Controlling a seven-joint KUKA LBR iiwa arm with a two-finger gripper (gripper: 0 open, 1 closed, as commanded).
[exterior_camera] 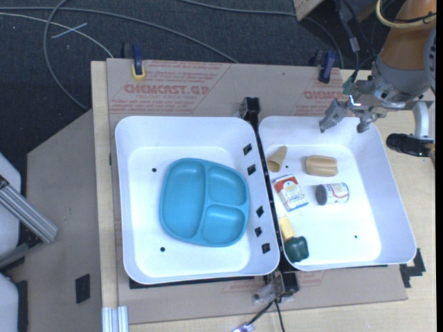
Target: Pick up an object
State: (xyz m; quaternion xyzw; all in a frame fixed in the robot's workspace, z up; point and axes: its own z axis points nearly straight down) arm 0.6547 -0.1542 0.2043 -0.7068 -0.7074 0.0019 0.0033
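The right bin (374,216) holds several small objects: a tan cone (277,158), a tan loaf-shaped block (321,164), a small can (333,194) on its side, a red and white packet (291,192), and a green piece (296,247) with a yellow end (286,227) at the near left corner. My gripper (346,121) hangs over the bin's far edge, beyond the tan block. Its fingers (329,120) are spread open with nothing between them.
The left bin (135,185) carries a blue divided plate (204,201). A black divider with clips (257,185) runs between the two bins. Blue clamps (138,62) hold the cardboard at the back. Cables lie on the dark floor beyond.
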